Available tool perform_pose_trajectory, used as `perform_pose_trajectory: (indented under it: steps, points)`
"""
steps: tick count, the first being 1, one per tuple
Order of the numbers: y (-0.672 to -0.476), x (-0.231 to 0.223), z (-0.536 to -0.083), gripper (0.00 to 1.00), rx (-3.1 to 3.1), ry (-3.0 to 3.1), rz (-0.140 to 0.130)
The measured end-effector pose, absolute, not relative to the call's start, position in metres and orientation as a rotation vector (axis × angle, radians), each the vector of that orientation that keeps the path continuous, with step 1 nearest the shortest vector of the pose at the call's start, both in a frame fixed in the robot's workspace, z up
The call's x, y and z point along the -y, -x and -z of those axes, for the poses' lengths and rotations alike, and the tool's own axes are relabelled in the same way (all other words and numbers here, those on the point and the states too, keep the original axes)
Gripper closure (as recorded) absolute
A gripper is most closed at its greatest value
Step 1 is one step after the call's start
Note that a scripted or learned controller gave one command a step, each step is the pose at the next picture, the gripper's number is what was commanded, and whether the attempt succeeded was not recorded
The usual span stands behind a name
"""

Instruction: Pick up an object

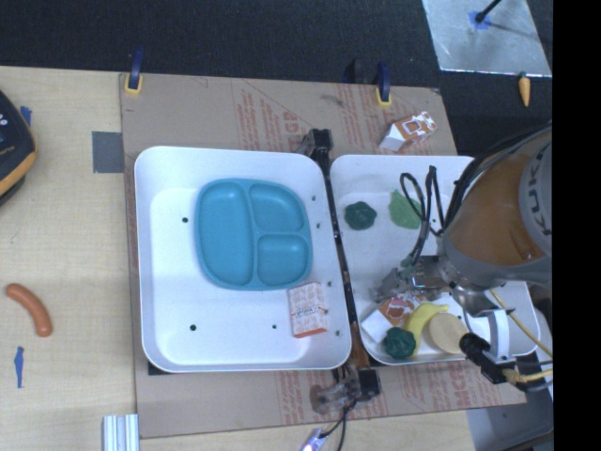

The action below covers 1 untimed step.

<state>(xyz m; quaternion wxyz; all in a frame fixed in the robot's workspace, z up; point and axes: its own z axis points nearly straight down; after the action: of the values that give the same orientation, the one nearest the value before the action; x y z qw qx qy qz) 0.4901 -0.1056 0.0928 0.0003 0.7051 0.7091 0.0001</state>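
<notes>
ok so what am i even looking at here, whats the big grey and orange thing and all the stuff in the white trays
This is one picture, taken by a camera fixed above a bench and looking down at a slant. The big grey and orange thing is a robot arm reaching in from the right. Its hand is low over the right tray, among a small pile of items; I can't tell whether its fingers are open or shut, or whether it holds anything.

The left tray holds a blue divided plate and a small snack packet. The right tray holds a dark green lump, a light green piece, a yellow toy food and another dark green ball.

On the bench to the left lies a toy sausage. The job is simply to pick something up.
</notes>
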Motion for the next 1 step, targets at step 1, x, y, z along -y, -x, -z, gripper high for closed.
perform_pose_trajectory:
  steps: [1]
  points:
    - [-0.4913,0.1072,-0.1037,1.0,-2.228,-2.209,0.0]
